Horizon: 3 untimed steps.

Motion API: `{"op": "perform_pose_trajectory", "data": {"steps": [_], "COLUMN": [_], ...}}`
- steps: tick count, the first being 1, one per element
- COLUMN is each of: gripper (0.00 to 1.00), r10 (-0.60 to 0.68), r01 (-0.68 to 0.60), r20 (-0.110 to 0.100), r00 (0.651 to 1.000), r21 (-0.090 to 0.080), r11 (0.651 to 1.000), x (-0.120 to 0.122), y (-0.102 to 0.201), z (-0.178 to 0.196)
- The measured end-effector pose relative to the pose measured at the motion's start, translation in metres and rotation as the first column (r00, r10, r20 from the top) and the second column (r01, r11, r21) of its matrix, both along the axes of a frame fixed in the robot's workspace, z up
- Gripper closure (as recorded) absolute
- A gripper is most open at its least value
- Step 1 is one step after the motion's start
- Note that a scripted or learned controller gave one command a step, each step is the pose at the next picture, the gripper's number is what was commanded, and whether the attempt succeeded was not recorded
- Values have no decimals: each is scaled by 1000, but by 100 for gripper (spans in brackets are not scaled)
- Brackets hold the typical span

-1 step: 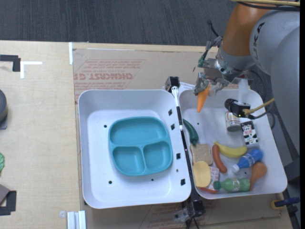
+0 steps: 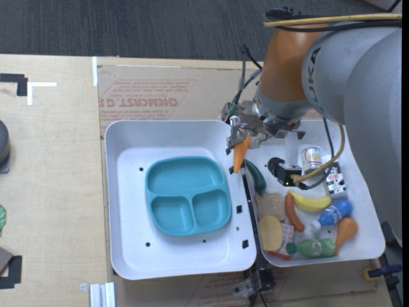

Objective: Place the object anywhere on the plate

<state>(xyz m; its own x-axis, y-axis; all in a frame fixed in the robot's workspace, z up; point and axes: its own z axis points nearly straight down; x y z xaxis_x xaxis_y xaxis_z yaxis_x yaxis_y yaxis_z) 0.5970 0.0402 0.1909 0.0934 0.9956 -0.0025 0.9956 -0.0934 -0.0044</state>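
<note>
A teal plate (image 2: 188, 194) with three compartments lies in the left white bin (image 2: 128, 147). My gripper (image 2: 239, 137) hangs over the divide between the two bins, just right of the plate's far right corner. An orange carrot (image 2: 239, 153) hangs point-down between its fingers, so the gripper is shut on it. The carrot's lower tip is close to the left bin's right wall, beside the plate and not over it.
The right bin (image 2: 358, 183) holds several toy foods: a dark green vegetable (image 2: 256, 176), a banana (image 2: 309, 202), a hot dog (image 2: 294, 212), a small can (image 2: 311, 158), a blue bottle (image 2: 333, 213) and a green bottle (image 2: 314, 247). Cardboard (image 2: 153, 94) lies behind the bins.
</note>
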Motion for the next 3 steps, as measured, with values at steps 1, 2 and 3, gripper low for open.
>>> {"op": "perform_pose_trajectory", "data": {"steps": [1, 2, 3], "gripper": [0, 0, 100], "r10": [-2, -64, -71], "r01": [2, 64, 71], "r20": [0, -1, -2], "r00": [1000, 998, 997], "r21": [0, 0, -1], "r11": [1000, 998, 997], "x": [0, -65, -64], "y": [-1, 21, 19], "z": [0, 0, 8]}}
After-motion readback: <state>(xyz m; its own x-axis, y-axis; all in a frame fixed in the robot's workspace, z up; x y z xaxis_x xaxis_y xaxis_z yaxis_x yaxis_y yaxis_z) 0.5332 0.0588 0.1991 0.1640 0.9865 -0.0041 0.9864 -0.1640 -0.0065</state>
